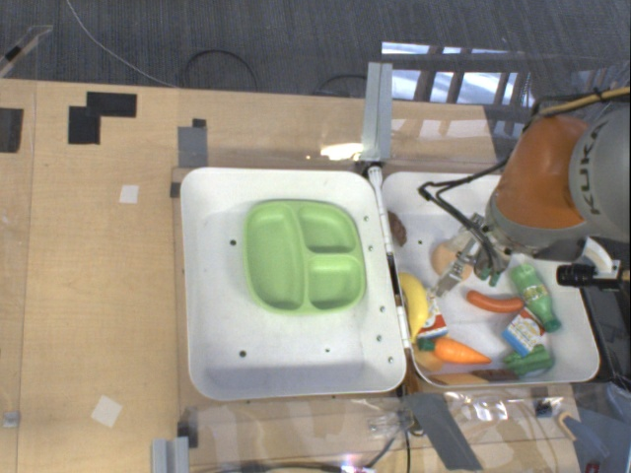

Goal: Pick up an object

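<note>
Although the fingers are too small and blurred here to tell whether they are spread or pressed together, the gripper (459, 267) is hanging low over the right bin (592, 358), and nothing is showing between its tips. Just left of the fingers and a little beyond them, a pale egg-shaped toy (445, 257) is lying; it is likely light, hard and smooth, so it is probably going to slip unless it is taken across its widest middle. Below-left of the fingers a yellow banana (416, 302) is resting against the bin's left wall, curved and stiff-looking, best pinched across its narrow body. Further below, an orange carrot (461, 352) is tapering rightward; its thick end is offering the surer hold. Just right of the fingers a red sausage-like piece (495, 303) is lying lengthways, slim enough to close on at mid-length. Further right a green bottle (533, 296) and a small blue-and-white carton (522, 335) are crowding together, making a clean approach harder. Well left of the fingers, a green divided plate (301, 255) is sitting in the left bin (212, 363).
</note>
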`<state>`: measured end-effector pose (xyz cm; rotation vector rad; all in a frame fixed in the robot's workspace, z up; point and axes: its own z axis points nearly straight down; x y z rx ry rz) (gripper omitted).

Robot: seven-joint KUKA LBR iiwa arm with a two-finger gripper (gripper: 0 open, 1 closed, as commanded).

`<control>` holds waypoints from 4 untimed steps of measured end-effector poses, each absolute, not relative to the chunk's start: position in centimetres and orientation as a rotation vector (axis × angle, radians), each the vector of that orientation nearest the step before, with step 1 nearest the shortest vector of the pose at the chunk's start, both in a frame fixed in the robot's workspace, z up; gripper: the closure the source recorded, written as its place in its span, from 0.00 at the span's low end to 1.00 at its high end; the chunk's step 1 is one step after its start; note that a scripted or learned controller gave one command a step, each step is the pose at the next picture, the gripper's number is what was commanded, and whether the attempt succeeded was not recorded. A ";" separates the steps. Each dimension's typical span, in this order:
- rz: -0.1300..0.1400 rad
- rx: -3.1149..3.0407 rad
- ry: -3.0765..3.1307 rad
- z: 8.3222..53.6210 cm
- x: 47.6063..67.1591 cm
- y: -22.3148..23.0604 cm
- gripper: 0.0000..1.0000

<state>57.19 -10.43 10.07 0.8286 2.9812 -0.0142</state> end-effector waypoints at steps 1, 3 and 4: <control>0.009 1.080 2.913 9.9 58.7 -8.9 0.00; 0.019 1.482 2.732 9.9 60.3 -10.7 0.00; 0.018 1.399 2.768 9.9 56.9 -11.0 0.00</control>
